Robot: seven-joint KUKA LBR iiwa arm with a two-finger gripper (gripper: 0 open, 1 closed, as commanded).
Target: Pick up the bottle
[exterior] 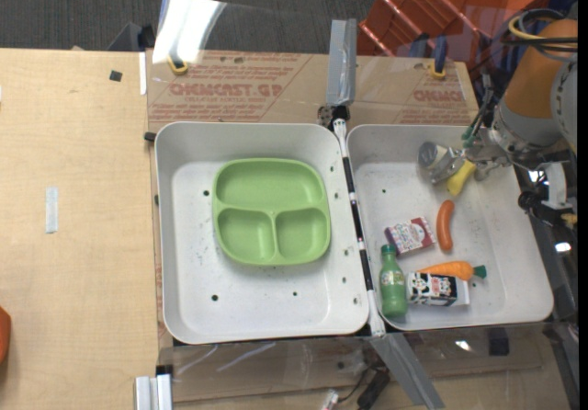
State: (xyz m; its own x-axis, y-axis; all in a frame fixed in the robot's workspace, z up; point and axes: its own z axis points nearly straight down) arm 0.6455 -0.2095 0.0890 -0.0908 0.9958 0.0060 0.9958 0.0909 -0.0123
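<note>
Lower centre of frame, right bin: green bottle against left wall, beside milk carton. Likely light, stiff, slippery plastic; grasp across body below cap. Gripper upper right, near banana; jaw state cannot tell.

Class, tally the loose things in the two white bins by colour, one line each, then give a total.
Green: 2, plate, bottle
Orange: 2, sausage, carrot
Yellow: 1, banana
Pink: 1, packet
White: 1, milk carton
Total: 7
</note>
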